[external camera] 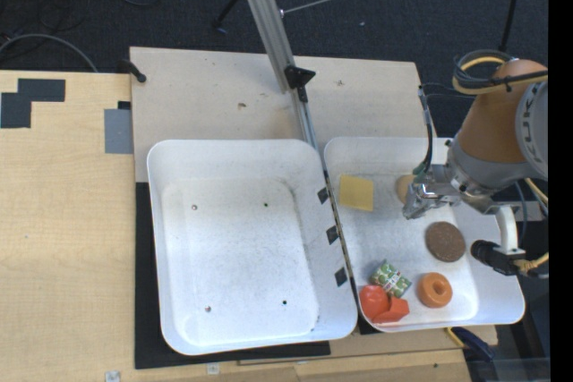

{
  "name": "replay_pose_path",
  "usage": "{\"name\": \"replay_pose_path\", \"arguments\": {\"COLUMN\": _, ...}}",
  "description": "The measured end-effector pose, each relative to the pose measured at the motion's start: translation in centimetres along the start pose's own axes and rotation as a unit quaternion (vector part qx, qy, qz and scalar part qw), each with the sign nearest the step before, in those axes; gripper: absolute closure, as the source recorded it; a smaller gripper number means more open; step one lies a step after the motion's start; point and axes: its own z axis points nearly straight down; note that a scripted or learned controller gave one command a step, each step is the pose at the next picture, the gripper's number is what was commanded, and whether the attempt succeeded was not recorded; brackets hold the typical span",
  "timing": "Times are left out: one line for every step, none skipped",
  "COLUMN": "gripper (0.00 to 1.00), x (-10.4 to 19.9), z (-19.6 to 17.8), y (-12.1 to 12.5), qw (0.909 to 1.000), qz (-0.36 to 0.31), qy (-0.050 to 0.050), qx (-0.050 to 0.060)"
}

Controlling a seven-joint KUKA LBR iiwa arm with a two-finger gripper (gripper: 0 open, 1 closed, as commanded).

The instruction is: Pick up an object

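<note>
Low over the right bin [501,304], the gripper [417,203] sits near the upper wall, whether open or closed cannot be told from this angle. A small tan object [405,187] lies touching or just beside it; a yellow block [356,192] is to its left, a brown disc [445,241] just below. Further down sit an orange ring [435,289], a green-white piece [390,277] and a red piece [383,303]. Closing off-centre could nudge the tan object aside and leave the grasp empty.
</note>
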Motion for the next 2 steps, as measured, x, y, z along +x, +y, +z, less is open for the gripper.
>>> {"name": "replay_pose_path", "arguments": {"gripper": 1.00, "x": 0.4, "z": -4.3, "y": 0.0, "qw": 1.0000, "qz": -0.003, "qy": 0.000, "qx": 0.000}}
{"name": "replay_pose_path", "arguments": {"gripper": 1.00, "x": 1.4, "z": -9.7, "y": 0.1, "qw": 1.0000, "qz": -0.004, "qy": 0.000, "qx": -0.001}}
